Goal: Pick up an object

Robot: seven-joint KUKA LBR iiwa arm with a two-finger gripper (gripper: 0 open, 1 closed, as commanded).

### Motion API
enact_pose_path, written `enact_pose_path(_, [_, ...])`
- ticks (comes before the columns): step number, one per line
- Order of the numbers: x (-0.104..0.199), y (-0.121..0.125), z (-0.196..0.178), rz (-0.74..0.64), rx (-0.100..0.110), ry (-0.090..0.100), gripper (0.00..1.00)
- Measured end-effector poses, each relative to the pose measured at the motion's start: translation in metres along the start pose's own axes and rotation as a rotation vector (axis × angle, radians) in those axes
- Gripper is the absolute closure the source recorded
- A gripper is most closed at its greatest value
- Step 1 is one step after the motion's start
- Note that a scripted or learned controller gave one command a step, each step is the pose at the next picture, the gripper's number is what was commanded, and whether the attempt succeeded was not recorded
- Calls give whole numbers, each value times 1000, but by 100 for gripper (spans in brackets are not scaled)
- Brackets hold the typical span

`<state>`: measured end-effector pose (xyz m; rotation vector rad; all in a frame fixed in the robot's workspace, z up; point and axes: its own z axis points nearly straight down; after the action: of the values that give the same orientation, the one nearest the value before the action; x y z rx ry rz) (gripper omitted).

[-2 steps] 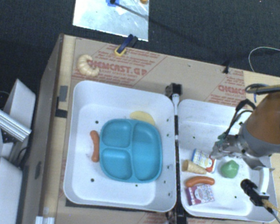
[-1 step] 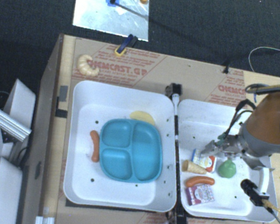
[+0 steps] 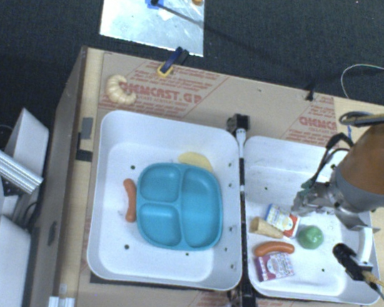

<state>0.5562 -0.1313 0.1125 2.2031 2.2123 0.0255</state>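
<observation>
Cardboard-lined bench (image 3: 187, 91), two shallow white bins side by side: your gripper (image 3: 308, 202) hangs low in the right-hand white bin (image 3: 277, 163), just above the small red-and-white carton (image 3: 281, 220). Whether it is spread or closed you cannot tell from this slant, and nothing is seen in its hold. Nearest pick is that carton, with the pale cheese wedge (image 3: 263, 228) touching its left side, the green ball (image 3: 311, 237) just beside it, and the orange sausage (image 3: 274, 249) and dark red packet (image 3: 276, 267) nearer the front wall. Come straight down, centred on one item, so neighbours are not nudged. Bare floor lies toward the back wall; the black divider (image 3: 238, 193) and right wall crowd you. The left-hand white bin (image 3: 113, 173) holds a blue compartment plate (image 3: 178, 206).
</observation>
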Motion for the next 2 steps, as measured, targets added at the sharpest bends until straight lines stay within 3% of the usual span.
enact_pose_path(1, [0, 0, 0, 0, 0, 0, 0])
enact_pose_path(2, [7, -20, 21, 4, 4, -1, 0])
